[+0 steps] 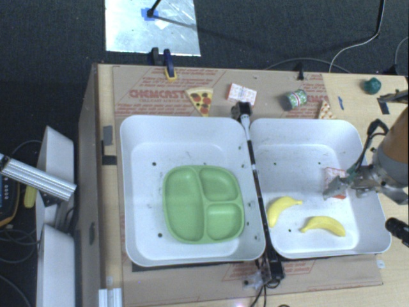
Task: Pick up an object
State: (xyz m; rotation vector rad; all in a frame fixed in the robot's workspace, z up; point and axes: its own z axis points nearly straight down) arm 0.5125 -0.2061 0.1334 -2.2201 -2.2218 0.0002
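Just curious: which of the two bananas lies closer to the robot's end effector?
The right banana, nearer the bin's front right corner, lies almost below the end effector; the other banana sits by the divider.

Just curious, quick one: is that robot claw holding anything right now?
Gripper: low over the right bin, above the two bananas; no object visible in it.
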